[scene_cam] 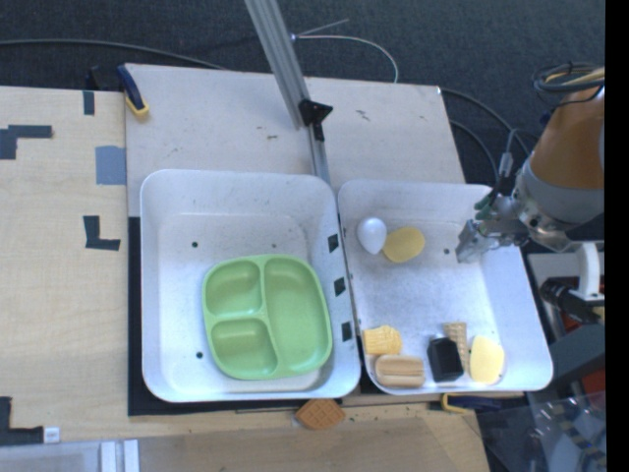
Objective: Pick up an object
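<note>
The right bin (442,293) holds a white egg-like ball (371,234) and a yellow round piece (404,245) near its back left. Along its front lie a waffle-like yellow piece (382,340), a tan bread roll (399,370), a black block (444,359), a striped tan piece (456,335) and a pale yellow lemon shape (486,360). My gripper (470,244) hangs over the right bin's back right part, to the right of the yellow round piece, with nothing seen between its fingers.
The left bin (167,264) holds a green divided plate (266,316). A waffle-like cookie (319,414) lies on the bench in front of the bins. A metal pole (280,42) slants down to the bins' back edge. Cables run behind the bins.
</note>
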Motion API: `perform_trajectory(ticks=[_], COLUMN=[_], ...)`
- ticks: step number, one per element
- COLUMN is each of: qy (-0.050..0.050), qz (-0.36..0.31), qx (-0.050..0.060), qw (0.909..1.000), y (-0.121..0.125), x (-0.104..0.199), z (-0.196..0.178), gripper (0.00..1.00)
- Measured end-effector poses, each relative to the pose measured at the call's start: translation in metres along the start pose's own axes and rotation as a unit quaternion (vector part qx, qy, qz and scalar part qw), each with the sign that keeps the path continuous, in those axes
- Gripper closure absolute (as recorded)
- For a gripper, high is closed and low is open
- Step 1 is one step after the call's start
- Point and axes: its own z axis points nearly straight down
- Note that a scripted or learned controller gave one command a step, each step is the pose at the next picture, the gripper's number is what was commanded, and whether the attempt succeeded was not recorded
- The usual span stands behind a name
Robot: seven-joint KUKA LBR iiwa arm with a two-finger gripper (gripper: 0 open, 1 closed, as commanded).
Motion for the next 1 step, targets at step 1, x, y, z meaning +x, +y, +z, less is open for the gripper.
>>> perform_trajectory(ticks=[1], qy=[0.001], qz=[-0.003], qx=[0.001], qw=[1.0], y=[0.0203], x=[0.052], z=[0.0076], gripper=[1.0])
